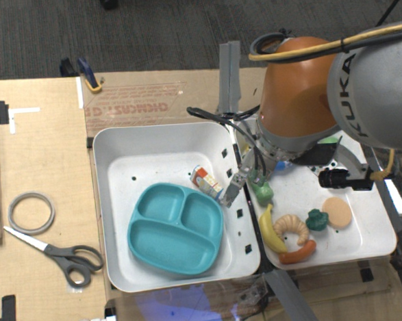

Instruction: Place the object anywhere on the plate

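Gripper hangs just off the plate's upper-right rim, over the seam btw the two bins. It's tucked under the orange wrist band, so can't tell how wide it stands or whether it has hold of anything.

Green toy sits just right of the plate, past the bin wall, right next to the gripper. Contact unclear. It's off the plate.

Plate is teal w/ 3 compartments and lies flat in the left bin.

Small red-and-white carton lies just beyond the plate's upper-right rim, in the same bin, near the rim but apart from it.

Right of the plate, in the right bin:
- banana, nearest the plate
- tan curled piece, touching the banana
- red piece, below those two
- dark green piece
- peach disc, farthest from the plate

Left of the plate, out on the bench, well apart from it, are scissors and a tape roll.
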Robot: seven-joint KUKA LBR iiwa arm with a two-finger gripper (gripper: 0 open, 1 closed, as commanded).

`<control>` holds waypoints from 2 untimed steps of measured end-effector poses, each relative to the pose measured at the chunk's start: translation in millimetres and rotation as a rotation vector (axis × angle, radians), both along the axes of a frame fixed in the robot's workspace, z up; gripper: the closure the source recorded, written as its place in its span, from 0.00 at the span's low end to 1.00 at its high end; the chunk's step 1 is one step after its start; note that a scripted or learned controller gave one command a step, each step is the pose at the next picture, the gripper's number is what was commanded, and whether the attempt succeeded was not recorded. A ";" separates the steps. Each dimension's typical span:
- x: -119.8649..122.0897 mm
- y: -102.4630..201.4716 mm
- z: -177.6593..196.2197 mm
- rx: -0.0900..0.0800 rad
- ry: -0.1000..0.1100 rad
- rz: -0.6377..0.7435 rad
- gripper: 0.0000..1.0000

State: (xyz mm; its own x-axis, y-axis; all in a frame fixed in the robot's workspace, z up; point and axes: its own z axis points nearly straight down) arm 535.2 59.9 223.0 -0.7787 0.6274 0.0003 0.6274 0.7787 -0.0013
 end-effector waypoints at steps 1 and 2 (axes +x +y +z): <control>1.1 -1.3 8.8 0.000 -0.001 -0.004 1.00; 1.1 -1.3 8.8 -0.001 -0.001 -0.004 0.00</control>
